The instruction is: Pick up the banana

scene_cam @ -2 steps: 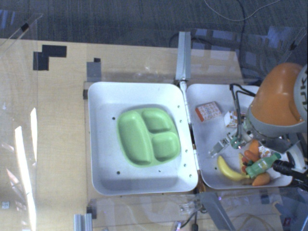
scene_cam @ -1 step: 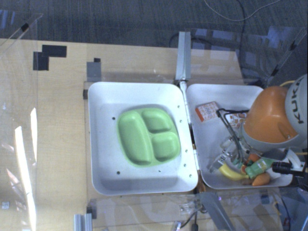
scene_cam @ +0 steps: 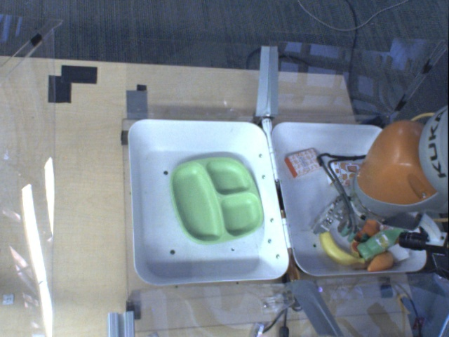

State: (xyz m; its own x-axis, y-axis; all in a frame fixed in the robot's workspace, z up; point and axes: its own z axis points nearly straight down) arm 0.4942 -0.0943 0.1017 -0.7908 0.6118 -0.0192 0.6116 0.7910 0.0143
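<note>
The gripper hangs low in the right bin; I cannot tell its state. The banana lies just below it. A green divided plate sits far left in the other bin.

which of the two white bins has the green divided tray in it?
The left bin. The green tray sits in its middle; the right bin holds the banana and clutter.

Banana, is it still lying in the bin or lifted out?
In the bin. The banana lies on the right bin's floor beside the claw, not between its fingers.
</note>
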